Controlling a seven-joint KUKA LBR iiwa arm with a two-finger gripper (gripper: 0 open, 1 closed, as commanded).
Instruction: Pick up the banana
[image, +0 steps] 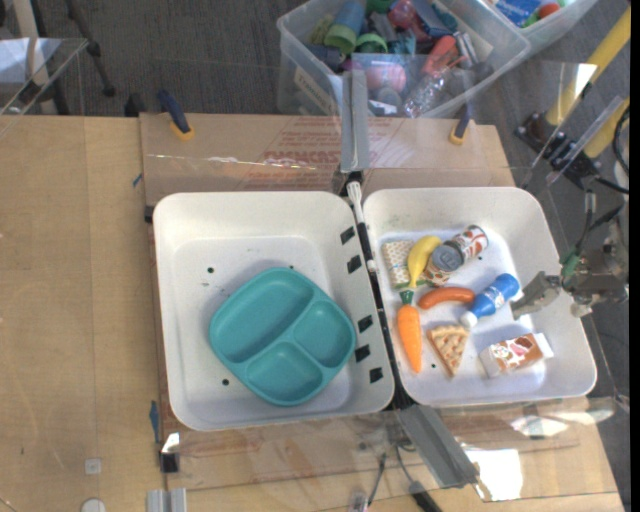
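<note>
The yellow banana (420, 258) lies in the right bin (452, 196), near that bin's left side. It rests partly on a pale waffle-like square (396, 256) and touches a tipped can (455, 250) on its right. My gripper (536, 294) hangs over the right part of the same bin, just right of a blue bottle (494, 296). It is well apart from the banana and nothing shows in its grasp. The arm behind it is faint against the bench's right edge.
In the right bin also lie an orange sausage (447, 297), a carrot (409, 338), a pizza slice (449, 347) and a small carton (516, 353). The left bin (200, 215) holds a teal divided plate (282, 335). A clear tote of toys (400, 45) stands behind.
</note>
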